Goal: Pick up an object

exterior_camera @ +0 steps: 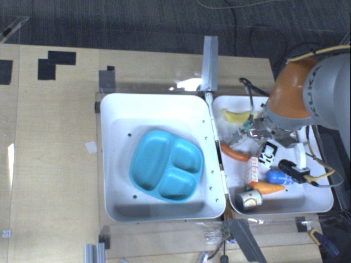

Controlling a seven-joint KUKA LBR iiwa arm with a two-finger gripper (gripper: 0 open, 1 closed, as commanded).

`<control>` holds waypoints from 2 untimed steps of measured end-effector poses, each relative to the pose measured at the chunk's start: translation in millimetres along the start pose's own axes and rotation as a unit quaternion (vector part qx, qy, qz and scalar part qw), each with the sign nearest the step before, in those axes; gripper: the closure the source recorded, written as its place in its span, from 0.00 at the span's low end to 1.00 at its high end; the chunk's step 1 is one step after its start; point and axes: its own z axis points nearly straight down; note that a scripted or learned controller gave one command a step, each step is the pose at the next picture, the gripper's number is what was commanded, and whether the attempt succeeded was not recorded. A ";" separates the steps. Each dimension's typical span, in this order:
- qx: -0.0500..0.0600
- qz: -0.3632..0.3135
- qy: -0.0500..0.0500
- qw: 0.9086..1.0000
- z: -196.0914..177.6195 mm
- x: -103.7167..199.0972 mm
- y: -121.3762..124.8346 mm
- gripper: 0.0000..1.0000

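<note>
I hold the end effector (248, 129) low in the right bin (323, 204), between the banana (236, 115) and the red sausage (235, 152), grip state unclear to me, judging the reach underway; next, I must close on one.

White bins (118, 163), a sky-blue divided plate (166, 165), a yellow banana (237, 115), an orange carrot (267, 188)
</note>
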 end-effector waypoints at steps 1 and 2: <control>-0.002 -0.059 -0.001 0.998 -1.3 2.9 -34.4 0.00; -0.004 -0.060 0.001 0.998 -12.5 4.8 -31.6 1.00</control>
